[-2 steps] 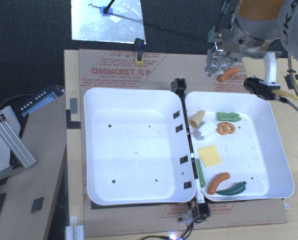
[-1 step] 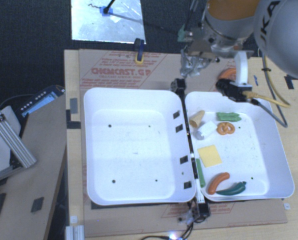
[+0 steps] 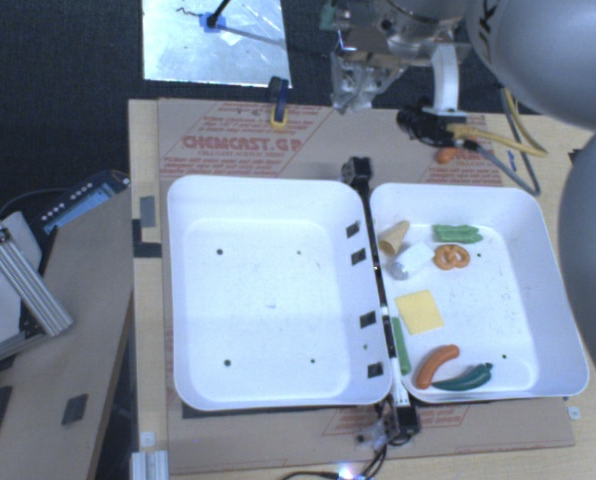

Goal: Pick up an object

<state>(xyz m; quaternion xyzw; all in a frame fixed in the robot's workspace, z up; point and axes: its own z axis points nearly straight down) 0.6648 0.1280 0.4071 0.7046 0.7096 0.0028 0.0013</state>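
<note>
Started at nine o'clock of the view: noted a grey ribbed rail lying aslant on the side table, with a blue-edged device just above it. At eleven o'clock, saw a silver sheet on the dark floor. Just below that, at the far edge of the printed cardboard, logged a yellow clamp.

Found the left bin on the cardboard at nine o'clock of the bench, touching the right bin along a black hinge strip at the centre.

Found the gripper at twelve o'clock, hanging over the cardboard beyond both bins, well apart from every item. Could not tell whether spread or pressed together; saw nothing pinched in it.

Counted the pickable items inside the right bin, all on its floor. At ten o'clock of that bin, a tan cone, and just below it a pale lump. At nine o'clock, a yellow square, lying flat. At seven o'clock, a thin green stick along the wall. At six o'clock, an orange sausage, touching a dark green pepper to its right. At twelve o'clock, a green pod, with an orange pretzel just below it.
</note>
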